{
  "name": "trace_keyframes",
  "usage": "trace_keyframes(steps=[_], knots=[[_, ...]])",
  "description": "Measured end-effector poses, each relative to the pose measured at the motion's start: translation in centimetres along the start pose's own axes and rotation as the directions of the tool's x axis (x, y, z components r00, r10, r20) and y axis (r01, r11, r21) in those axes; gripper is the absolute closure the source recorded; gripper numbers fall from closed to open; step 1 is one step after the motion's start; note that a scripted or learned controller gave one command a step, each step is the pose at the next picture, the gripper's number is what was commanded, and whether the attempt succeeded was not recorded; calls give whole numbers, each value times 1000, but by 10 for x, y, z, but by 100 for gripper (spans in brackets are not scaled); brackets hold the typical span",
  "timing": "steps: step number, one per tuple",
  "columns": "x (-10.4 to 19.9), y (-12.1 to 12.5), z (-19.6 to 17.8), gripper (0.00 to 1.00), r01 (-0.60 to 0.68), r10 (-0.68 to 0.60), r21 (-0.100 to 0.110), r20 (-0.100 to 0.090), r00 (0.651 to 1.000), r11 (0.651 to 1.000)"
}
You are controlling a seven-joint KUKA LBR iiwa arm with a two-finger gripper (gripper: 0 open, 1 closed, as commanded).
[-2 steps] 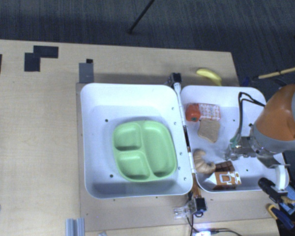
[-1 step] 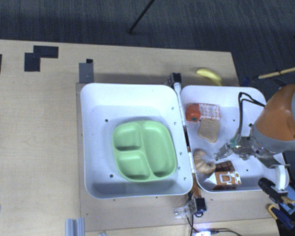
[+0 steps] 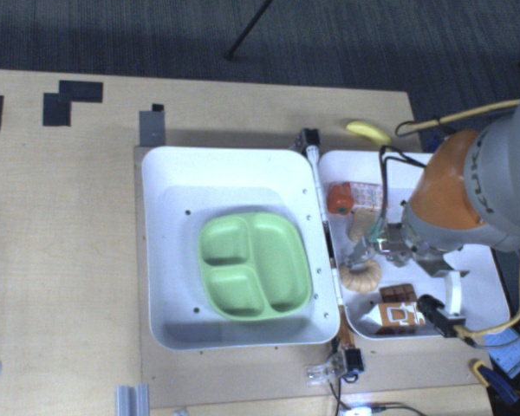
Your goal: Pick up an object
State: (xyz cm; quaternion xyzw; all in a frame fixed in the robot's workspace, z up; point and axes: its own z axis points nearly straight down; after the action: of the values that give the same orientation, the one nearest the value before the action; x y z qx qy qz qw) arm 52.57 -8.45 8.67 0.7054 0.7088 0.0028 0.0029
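Note:
My gripper (image 3: 362,254) is low in the right bin (image 3: 490,297), near its left wall. Just below it and touching or nearly touching lies a tan round ridged thing (image 3: 360,276). A pale beige piece (image 3: 361,225) sits right above the gripper. Further back are a red round thing (image 3: 339,199) and a clear packet with red print (image 3: 367,196). A brown and white box (image 3: 397,308) lies at the front of this bin. Nothing is visibly between the fingers.
The left bin (image 3: 169,232) holds a green divided plate (image 3: 254,264). A yellow banana-like thing (image 3: 368,131) lies on the bench behind the right bin. The grey arm with its orange band (image 3: 446,193) covers the right bin's middle and right side.

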Motion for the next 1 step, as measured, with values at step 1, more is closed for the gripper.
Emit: trace_keyframes(steps=[1], knots=[[0, 2, -11, 100, 3, -3, -4, 0, 1000, 1000]])
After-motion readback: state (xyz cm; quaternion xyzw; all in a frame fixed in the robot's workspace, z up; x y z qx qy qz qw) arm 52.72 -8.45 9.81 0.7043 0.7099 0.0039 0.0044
